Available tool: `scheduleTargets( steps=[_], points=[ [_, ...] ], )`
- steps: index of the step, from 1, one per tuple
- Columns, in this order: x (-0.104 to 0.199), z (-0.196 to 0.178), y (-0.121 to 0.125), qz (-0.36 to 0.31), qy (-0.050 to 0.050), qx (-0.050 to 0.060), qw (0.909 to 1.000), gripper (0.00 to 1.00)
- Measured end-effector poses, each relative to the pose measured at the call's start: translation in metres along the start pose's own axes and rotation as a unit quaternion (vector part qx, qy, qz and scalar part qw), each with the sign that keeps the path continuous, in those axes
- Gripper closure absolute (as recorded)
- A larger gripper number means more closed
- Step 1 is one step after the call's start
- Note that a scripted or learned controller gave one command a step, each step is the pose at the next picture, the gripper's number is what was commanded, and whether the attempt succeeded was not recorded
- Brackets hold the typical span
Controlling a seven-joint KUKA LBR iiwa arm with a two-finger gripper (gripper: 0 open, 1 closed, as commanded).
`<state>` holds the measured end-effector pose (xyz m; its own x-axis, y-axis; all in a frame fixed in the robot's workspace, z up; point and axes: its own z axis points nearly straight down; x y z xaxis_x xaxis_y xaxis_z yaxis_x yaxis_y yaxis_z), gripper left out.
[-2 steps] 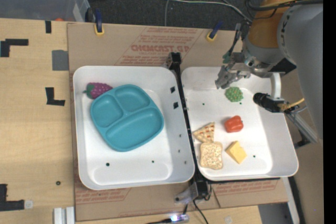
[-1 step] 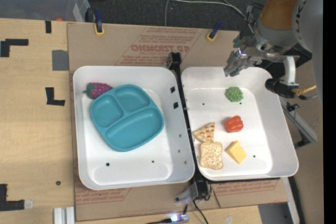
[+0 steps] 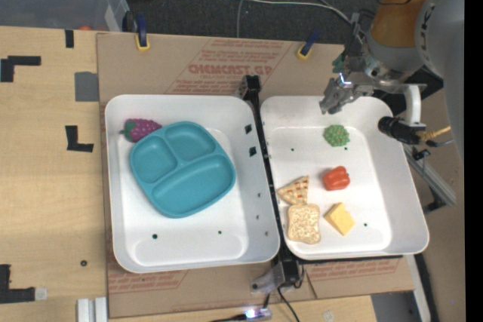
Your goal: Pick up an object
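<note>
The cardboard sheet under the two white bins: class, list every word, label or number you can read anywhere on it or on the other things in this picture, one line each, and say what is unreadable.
"CHEMCAST GP": red print on the cardboard sheet, just above the left bin; the reading is uncertain, as the letters are faint.
Smaller red print lines around it, and along the cardboard's lower edge: too small and blurred to read.
Teal tray, food pieces and right bin: no text visible.

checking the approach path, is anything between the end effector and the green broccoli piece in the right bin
Nothing visible stands between them. The end effector hangs over the far end of the right bin, and the broccoli lies just in front of it on bare bin floor. The red pepper sits on the broccoli's near side, off that path.
</note>
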<state>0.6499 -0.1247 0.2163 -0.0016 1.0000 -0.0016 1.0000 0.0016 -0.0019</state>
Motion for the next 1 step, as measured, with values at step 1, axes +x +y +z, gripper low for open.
scheduleTargets(
  steps=[1],
  points=[
    [0.0490, -0.0097, -0.0207, -0.001, 0.001, 0.000, 1.0000, 1.00]
  ],
)
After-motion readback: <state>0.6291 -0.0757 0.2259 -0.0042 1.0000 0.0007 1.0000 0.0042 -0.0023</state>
